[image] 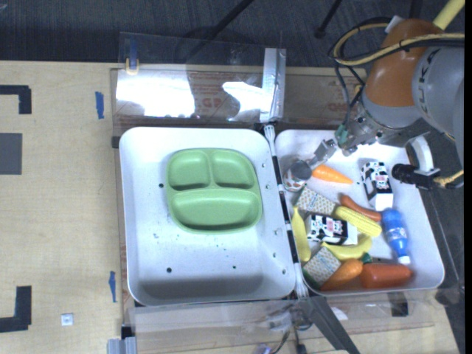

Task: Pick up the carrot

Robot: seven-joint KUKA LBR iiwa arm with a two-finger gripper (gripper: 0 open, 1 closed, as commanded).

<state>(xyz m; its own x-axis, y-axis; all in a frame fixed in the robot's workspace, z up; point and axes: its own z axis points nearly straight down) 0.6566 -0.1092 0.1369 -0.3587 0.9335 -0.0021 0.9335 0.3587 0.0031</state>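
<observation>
While the carrot lies loose in the right bin's back corner, just below our fingers, which seem apart and clamped on nothing, we should drop straight down, straddle its thick middle, and avoid the nearby cow-print carton

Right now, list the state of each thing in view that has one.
hand: low over the right bin's back left corner, beside the carrot.
carrot: lying flat in the right bin, not held.
green plate: upright in the left bin.
blue bottle: lying on its side.
</observation>
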